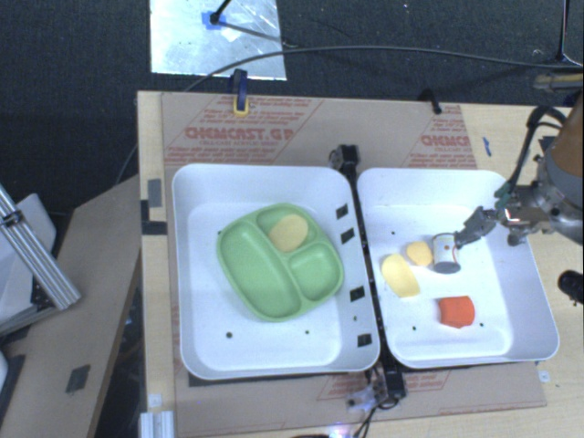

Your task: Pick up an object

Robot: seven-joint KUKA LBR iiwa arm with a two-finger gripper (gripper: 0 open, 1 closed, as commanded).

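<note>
Gripper low in right bin, just beside small yellow piece; finger state: cannot tell. Orange block apart.

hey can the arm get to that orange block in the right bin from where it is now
Probably yes. The orange block lies by itself in the right bin, nothing on top of it. The gripper is just above it in view, beside the small yellow pieces.
</note>
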